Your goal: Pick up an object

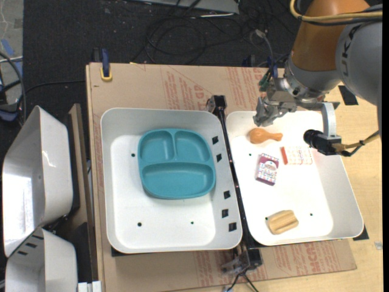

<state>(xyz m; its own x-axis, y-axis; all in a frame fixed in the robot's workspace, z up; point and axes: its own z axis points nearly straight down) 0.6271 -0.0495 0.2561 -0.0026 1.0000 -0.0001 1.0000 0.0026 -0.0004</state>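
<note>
Four items lay in the right bin (340, 181); the gripper (267, 115) hovered just above the orange drumstick (265, 135) near the rim, its finger state impossible to tell; that rounded toy could roll aside if pinched off-centre.

Readable text is scarce. Grey arm casing (364, 38) at top right carries dark lettering cut off by the frame edge, "UK" legible, partial. Brown board (182, 87) under the bins has faint red printed lettering, upside down and too washed out to read. Small purple packet (267, 168) in the right bin (340, 187) has print, illegible. White card (298, 156) beside it shows red marks, unreadable.
</note>
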